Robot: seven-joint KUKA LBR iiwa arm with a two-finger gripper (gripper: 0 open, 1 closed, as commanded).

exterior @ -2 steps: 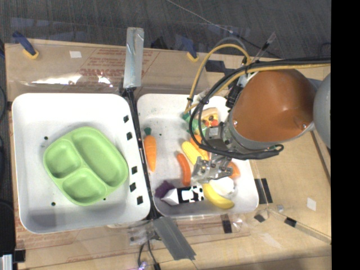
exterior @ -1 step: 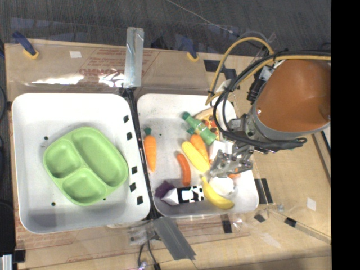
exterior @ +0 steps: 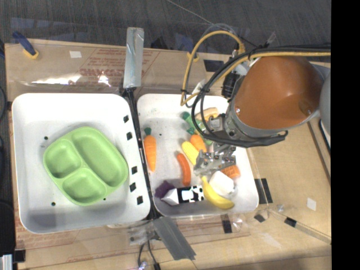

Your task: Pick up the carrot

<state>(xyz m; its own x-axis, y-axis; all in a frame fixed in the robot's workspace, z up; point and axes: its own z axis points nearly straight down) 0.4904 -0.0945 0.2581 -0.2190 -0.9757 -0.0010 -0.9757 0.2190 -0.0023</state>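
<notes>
I see the carrot (exterior: 150, 152) lying lengthwise against the right bin's (exterior: 169, 207) left wall, well left of the gripper (exterior: 215, 161). I cannot tell its state or load.

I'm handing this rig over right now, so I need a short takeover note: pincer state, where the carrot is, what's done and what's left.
Pincer: low in the right bin, among the toy food near the banana; holding nothing visible.
Carrot: lying by the right bin's left wall, apart from the pincer.
Green tray: in the left bin.
Done: no grasp on the carrot.
Left: shift the pincer left to the carrot, grip it, lift it.
</notes>
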